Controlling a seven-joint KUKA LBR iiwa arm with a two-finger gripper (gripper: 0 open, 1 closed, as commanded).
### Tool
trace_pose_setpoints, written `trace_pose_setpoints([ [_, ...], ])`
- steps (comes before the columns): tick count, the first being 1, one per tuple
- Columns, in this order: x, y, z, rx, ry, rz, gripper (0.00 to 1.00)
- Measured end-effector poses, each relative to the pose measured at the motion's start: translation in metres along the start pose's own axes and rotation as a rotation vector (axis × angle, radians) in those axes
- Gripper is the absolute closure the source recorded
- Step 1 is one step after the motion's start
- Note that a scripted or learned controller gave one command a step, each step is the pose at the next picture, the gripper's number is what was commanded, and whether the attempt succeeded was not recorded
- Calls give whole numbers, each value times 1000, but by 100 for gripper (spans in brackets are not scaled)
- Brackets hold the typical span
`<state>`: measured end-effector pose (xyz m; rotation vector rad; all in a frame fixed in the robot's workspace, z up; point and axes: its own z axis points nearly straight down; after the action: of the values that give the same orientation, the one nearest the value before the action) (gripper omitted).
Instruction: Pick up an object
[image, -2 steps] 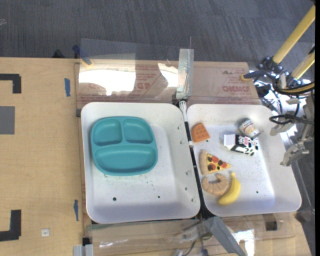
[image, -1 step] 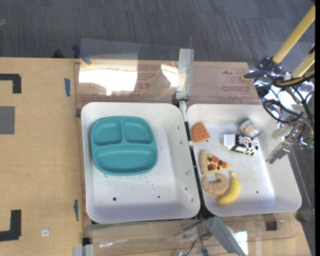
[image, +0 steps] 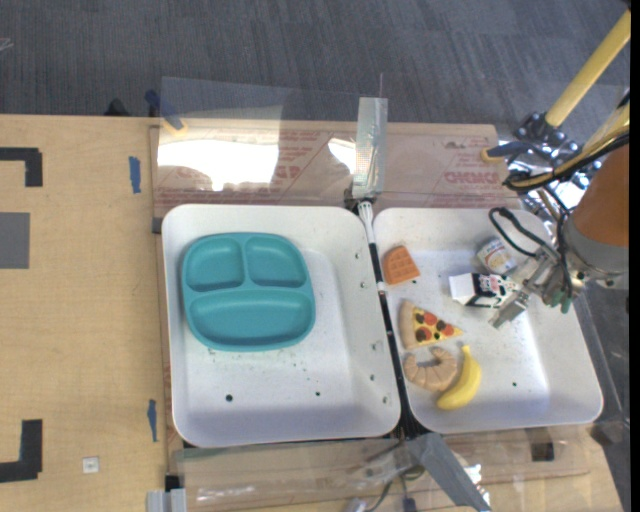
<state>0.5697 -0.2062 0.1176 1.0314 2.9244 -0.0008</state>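
Two white bins are sitting side by side on the wooden bench (image: 70, 330). A teal divided plate (image: 248, 291) is lying in the left bin (image: 300, 400). Clear plastic sheeting (image: 300, 160) is standing behind both bins, with blue tape (image: 134, 173) sticking on its left.

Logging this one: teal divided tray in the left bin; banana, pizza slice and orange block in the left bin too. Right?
Not quite. The camera view shows the teal divided tray in the left bin, but the banana, pizza slice and orange block lie in the right bin.
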Motion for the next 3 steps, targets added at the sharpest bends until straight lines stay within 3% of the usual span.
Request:
trace_pose_setpoints([
  [1,-6,33,8,26,11,279,0],
  [2,-9,47,-9,3,-6,264,100],
  [3,67,84,-89,16,29,602,100],
])
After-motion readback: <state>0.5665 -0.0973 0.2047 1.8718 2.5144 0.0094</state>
